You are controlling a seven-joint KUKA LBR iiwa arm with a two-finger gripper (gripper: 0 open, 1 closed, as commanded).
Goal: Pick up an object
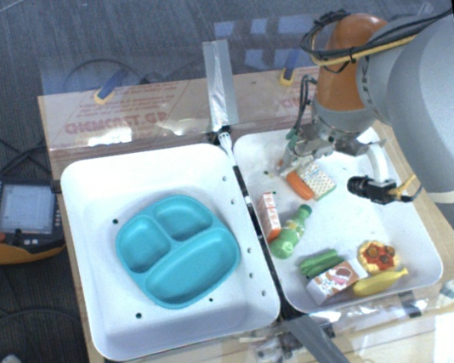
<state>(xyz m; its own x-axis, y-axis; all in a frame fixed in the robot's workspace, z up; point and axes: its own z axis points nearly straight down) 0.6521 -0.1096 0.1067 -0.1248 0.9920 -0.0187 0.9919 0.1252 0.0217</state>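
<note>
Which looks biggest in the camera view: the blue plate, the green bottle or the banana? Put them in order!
1. Blue plate, by far the biggest.
2 and 3. Green bottle and banana look about the same length, so I won't rank them.

R bin (420,226): clutter along left wall & front — orange packet (269,216), green bottle (291,233), green veg (319,262), box (331,280), banana (380,282), pizza toy (377,255). Carrot (296,184) + mesh packet (317,178) sit near back, under gripper (301,151). Centre-right floor open. L bin (91,242): teal tray (178,249) fills middle; margins free.
</note>
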